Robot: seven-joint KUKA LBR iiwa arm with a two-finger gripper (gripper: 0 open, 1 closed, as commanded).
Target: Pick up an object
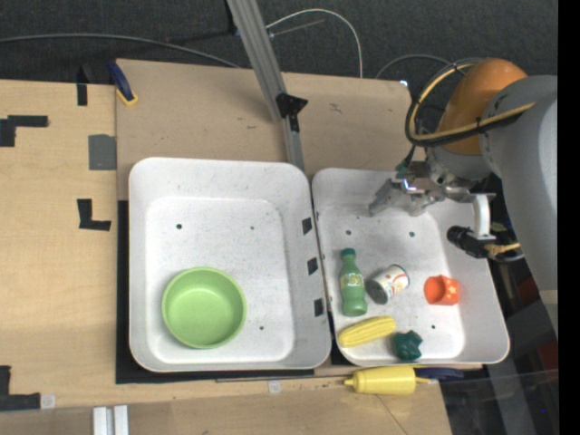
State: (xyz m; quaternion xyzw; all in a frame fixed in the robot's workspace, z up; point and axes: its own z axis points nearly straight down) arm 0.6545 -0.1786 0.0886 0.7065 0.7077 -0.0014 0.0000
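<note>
Starting nearest the camera: yellow bottle [384,381] lies on the bench just outside the right bin's [337,188] front rim. Inside that bin, front to back: corn cob [366,332] and dark green piece [407,344] at the front edge, then green bottle [352,283] upright-ish, small can [390,284] on its side just beside it, orange cup [441,290] further right. None of them touch the gripper. Left bin [217,172] carries a green bowl [204,307] in its front-left corner. Gripper [399,199] sits over the back of the right bin, fingers spread apart, nothing between them, well apart from the objects. A metal pole [264,53] crosses the bench behind the bins.
</note>
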